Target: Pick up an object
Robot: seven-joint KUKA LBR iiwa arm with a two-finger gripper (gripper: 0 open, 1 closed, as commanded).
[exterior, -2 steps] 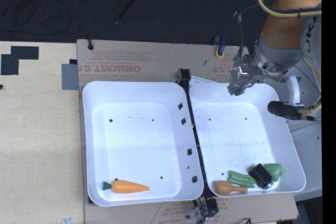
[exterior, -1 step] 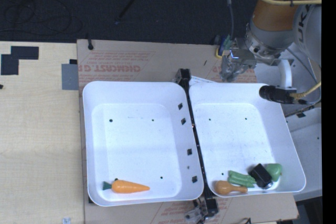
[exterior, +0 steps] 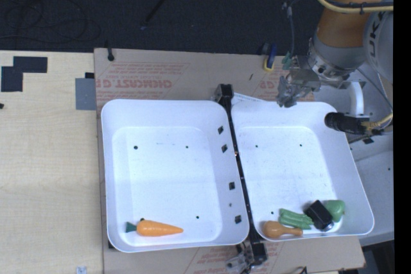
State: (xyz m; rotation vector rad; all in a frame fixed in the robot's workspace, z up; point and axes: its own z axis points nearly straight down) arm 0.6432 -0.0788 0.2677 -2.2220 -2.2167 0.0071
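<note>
An orange toy carrot (exterior: 158, 228) lies at the near left corner of the left bin (exterior: 122, 138). In the right bin (exterior: 340, 163), a small heap sits at the near right corner: a tan pear-shaped piece (exterior: 281, 230), a green bean pod (exterior: 295, 219), a black block (exterior: 319, 214) and a green piece (exterior: 335, 207). My gripper (exterior: 287, 98) hangs over the far rim of the right bin, well away from the heap, with nothing seen between its fingers.
A black divider strip (exterior: 232, 163) with clips runs between the two bins. Cardboard (exterior: 167, 77) lies under the bins. A black cylinder (exterior: 343, 121) juts in at the right bin's far right edge. Cables trail across the dark background.
</note>
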